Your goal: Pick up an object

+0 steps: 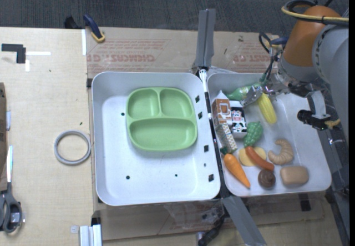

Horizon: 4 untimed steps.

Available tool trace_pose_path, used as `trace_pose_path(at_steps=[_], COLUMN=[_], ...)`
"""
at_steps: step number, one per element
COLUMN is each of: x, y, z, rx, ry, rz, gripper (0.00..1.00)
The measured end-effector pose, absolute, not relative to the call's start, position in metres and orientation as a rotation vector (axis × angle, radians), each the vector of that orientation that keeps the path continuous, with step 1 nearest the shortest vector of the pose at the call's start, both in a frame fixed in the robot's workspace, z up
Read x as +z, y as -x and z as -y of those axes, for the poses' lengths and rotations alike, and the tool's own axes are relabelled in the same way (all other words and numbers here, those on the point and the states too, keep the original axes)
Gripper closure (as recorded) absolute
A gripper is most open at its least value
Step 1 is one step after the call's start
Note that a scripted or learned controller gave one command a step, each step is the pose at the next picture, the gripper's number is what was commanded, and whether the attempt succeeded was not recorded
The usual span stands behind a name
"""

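Plywood bench [44, 100] bears two white bins [105, 145]; tool [254, 95] over toy food, grip state unclear.

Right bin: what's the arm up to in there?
The gripper is down at the back of the right bin, at a green item next to the toy corn. Whether it has hold of anything can't be told. The other toy foods lie loose; the green plate sits in the left bin.

Tape ring [72, 146] and scissors [10, 206] on the bench [44, 106] — left side
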<state>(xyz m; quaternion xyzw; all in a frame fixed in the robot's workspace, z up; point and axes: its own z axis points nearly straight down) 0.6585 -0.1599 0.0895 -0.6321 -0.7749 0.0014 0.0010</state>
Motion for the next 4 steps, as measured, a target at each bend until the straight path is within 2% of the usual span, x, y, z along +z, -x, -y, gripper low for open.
trace_pose_path(at_steps=[1, 2, 3, 4], x=[0.096, 0.146, 0.107, 0.190], y=[-0.658, -0.647, -0.657, -0.660], z=[0.160, 0.154, 0.125, 0.032], rx=[0.012, 0.003, 0.004, 0.003], ry=[1.979, 1.819, 1.750, 1.759], rz=[2.433, 2.562, 2.606, 2.602], gripper=[1.00, 1.00, 1.00, 1.00])
